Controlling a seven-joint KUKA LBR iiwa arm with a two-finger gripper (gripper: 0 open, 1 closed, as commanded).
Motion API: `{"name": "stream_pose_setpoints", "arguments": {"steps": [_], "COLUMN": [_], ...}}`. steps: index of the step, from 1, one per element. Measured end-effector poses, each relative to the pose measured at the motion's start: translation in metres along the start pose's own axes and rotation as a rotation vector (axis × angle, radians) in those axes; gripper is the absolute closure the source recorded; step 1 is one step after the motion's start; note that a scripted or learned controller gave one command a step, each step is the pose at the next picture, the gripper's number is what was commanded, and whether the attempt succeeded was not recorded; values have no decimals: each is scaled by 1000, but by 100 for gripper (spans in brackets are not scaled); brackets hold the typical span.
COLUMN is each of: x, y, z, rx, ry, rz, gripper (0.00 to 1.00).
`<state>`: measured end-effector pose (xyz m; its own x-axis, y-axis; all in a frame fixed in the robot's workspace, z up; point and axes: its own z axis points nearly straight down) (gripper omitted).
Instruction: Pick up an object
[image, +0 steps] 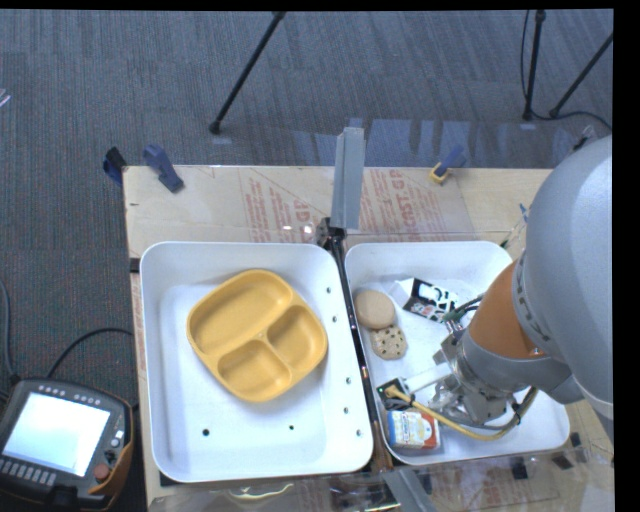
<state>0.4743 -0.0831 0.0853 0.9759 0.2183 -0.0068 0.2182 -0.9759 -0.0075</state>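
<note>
Overhead view of a wooden counter (250, 205) carrying two shallow white bins side by side. The grey arm (570, 260) with its orange band reaches in from the right and bends down into the right bin (470, 255). The gripper (437, 398) sits low over the near half of that bin; the wrist hides it, so I cannot tell whether it is spread or pressed together, and nothing can be seen held in it.

Four loose things lie in the right bin. Closest to the gripper is a small tub (413, 430), just beside it towards the bin's near left corner. The tub is squarish with rounded corners, with a pale top marked in red and orange and a bluish edge. Further back, near the bin's left wall, lies a round brown cookie (389, 342) with dark specks. A smooth tan oval piece (375, 308) touches the cookie's far side. A crumpled black-and-white packet (432, 298) lies to the right of the oval, near the arm's orange band.

The left bin (170, 270) holds a yellow plate (257, 334) with three compartments, well apart from the gripper.
</note>
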Motion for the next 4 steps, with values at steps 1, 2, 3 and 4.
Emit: {"name": "stream_pose_setpoints", "arguments": {"steps": [1,2,3,4], "x": [-21,28,-4,-6], "y": [90,66,15,15], "z": [-1,-1,0,-8], "rx": [-2,-1,0,5], "ry": [0,1,-1,-7], "rz": [23,14,11,12], "gripper": [100,100,100,100]}}
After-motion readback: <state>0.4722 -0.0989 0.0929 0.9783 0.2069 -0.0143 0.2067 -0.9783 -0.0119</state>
